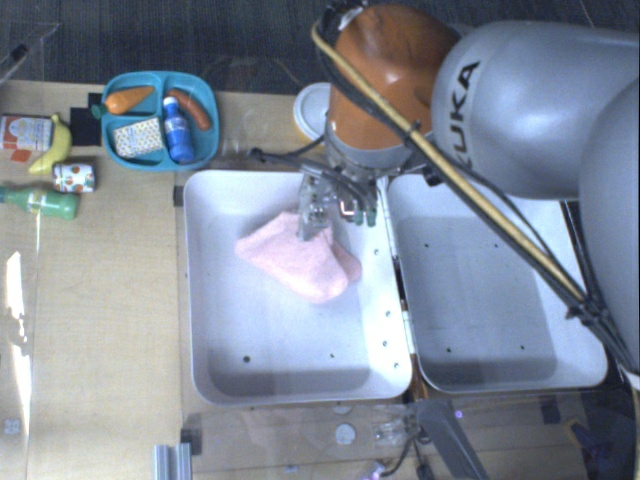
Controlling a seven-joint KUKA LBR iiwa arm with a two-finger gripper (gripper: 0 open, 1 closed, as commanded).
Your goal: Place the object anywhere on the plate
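Camera view: arm reaches in from the right.
Tool (318, 223): low in left bin (215, 353), touching pink cloth (295, 258); finger opening cannot be told.
Right bin (500, 358): beside it.

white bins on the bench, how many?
2. Left bin holds the pink cloth, with the gripper over the cloth's upper edge. Right bin sits beside it, partly covered by the arm.
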